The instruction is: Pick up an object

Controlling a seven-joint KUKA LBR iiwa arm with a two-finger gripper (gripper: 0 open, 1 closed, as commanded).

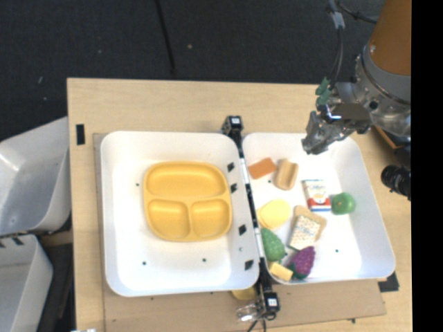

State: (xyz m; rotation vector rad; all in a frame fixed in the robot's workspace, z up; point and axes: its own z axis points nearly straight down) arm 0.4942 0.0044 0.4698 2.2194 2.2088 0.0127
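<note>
my arm (387,40) enters from right. left bin (118,254) holds yellow tray (187,199), well left of my gripper (313,146). gripper hangs over right bin (360,185) far edge; jaw opening: cannot tell, nothing seen held. below me: orange block (261,168), carton (316,194), green ball (342,203).

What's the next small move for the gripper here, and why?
Probably lower toward the tan block. The gripper hangs above the right bin's far edge with nothing visible between its fingers, and the tan block, beside the orange piece, lies nearest below it with some bare floor around it.
</note>
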